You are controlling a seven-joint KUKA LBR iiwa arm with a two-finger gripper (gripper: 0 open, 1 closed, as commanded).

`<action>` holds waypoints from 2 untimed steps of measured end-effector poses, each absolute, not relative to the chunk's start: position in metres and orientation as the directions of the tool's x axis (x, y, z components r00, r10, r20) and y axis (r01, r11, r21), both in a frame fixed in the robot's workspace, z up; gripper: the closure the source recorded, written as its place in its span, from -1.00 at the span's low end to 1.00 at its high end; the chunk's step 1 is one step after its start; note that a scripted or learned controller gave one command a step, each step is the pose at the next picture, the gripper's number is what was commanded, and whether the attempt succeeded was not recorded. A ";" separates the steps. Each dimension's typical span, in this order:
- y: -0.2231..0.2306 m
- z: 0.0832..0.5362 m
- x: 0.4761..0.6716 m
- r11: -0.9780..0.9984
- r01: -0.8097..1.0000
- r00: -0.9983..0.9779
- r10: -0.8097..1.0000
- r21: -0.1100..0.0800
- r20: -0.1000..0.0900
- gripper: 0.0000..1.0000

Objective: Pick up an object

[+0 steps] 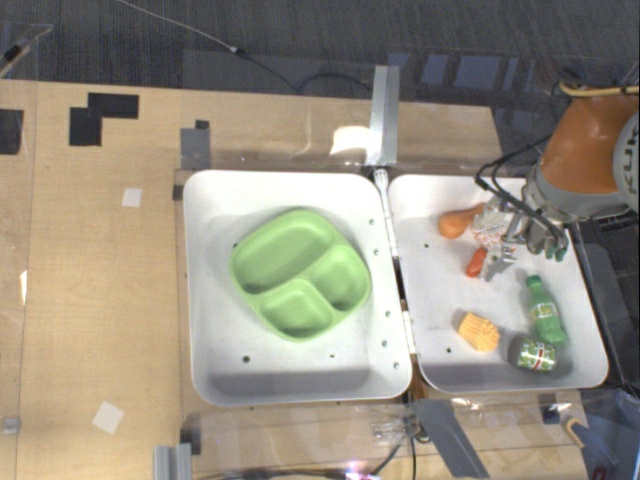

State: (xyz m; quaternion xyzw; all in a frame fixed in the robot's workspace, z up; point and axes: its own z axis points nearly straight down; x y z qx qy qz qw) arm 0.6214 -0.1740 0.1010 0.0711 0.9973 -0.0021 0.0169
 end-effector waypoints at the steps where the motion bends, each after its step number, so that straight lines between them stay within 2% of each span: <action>1: -0.161 0.100 0.633 0.907 0.422 -0.907 0.421 0.003 -0.023 -1.00; 2: -0.158 0.114 0.638 0.911 0.413 -0.910 0.413 0.009 -0.043 1.00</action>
